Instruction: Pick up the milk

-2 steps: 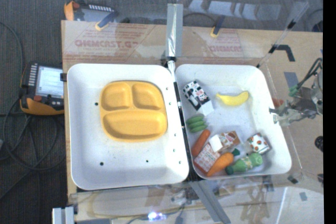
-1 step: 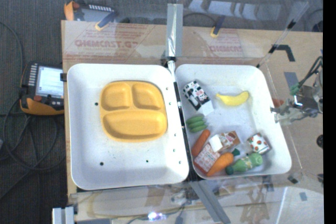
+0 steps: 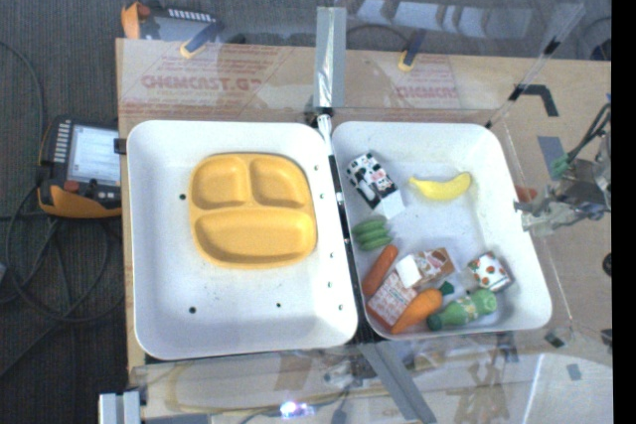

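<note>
- We see two white bins side by side: the left bin (image 3: pixel 159 313) holds one yellow divided tray (image 3: pixel 253 209), the right bin (image 3: pixel 497 159) holds the small items.
- We judge the task at its start: the gripper (image 3: pixel 571 199) sits at the right edge of the frame, outside the right bin, too small for us to tell its state.
- The milk carton (image 3: pixel 370 180), cow-spotted, lies in the upper left of the right bin, beside the dividing wall, touched by nothing.
- Next, we judge, the arm must travel left across the bin and descend over the carton.
- We count one banana (image 3: pixel 442 186), two carrots (image 3: pixel 378 270), one green pod cluster (image 3: pixel 373 233), one printed carton (image 3: pixel 415 275), one small can (image 3: pixel 489 271).
</note>
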You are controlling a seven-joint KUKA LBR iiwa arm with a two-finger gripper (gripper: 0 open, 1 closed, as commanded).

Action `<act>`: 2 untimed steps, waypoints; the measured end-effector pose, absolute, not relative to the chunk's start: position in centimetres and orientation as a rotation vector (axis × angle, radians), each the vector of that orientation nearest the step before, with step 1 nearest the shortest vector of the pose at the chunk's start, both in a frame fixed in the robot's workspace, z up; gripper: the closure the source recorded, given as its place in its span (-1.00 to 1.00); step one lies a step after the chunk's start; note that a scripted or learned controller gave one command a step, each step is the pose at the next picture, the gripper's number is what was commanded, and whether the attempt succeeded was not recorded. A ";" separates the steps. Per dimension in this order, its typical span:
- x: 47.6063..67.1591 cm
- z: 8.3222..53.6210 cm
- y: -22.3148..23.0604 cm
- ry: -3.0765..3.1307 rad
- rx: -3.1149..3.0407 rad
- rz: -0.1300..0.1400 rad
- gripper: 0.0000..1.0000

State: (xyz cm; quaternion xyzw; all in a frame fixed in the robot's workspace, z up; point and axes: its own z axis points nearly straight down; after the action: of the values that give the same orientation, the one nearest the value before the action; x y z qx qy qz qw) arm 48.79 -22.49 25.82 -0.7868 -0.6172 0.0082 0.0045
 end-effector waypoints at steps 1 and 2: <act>48.9 26.4 -22.5 -1.935 -2.458 0.034 1.00; 49.1 27.0 -22.5 -1.937 -2.451 0.043 1.00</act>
State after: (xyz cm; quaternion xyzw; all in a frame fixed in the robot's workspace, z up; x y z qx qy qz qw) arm 49.06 -22.49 26.96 -0.7845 -0.6200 0.0137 0.0088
